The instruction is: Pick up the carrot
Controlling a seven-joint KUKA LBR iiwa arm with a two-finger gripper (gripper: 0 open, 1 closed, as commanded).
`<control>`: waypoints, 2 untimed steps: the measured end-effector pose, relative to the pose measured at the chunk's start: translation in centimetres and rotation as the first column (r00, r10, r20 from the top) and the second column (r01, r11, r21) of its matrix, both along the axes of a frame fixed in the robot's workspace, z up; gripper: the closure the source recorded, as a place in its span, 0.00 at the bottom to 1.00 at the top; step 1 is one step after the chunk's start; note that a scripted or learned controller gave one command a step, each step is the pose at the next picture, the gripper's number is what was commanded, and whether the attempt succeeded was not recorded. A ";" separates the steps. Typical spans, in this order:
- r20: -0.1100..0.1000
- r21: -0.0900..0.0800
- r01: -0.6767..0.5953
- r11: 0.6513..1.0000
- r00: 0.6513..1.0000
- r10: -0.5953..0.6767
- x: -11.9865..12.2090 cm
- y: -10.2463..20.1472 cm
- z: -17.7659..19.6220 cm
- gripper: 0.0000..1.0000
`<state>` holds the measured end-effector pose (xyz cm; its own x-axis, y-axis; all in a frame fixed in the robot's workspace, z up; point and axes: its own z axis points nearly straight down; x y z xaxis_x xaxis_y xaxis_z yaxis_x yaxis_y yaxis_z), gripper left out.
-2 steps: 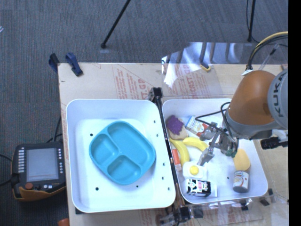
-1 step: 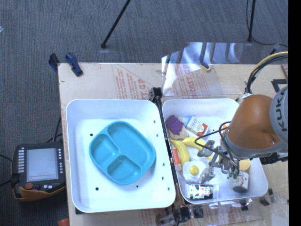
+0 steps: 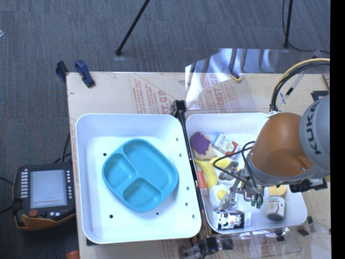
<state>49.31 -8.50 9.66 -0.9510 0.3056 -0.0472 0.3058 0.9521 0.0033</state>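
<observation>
Left bin [image 3: 86, 144] has loads of room: just the blue divided plate [image 3: 141, 173] sitting in the middle, with bare white floor all around it, so you can come in from any side. Right bin [image 3: 226, 117] is the tight one. The arm [image 3: 283, 147] hangs over its right half and the end effector [image 3: 237, 190] is low among the clutter: banana [image 3: 206, 169], purple toy [image 3: 200, 142], small carton [image 3: 224, 143], milk carton [image 3: 230, 219] and a jar [image 3: 275, 207], all packed close. The only open patch there is the far strip by the back wall.
</observation>
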 end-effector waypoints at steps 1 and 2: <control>-0.019 0.007 -0.007 1.000 1.000 0.007 -0.4 0.3 0.7 1.00; -0.021 0.010 -0.048 0.999 0.999 0.048 -0.8 0.2 -0.2 1.00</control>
<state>48.48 -8.28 9.49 -0.9653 0.2601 -0.0241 0.2601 0.9656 0.0060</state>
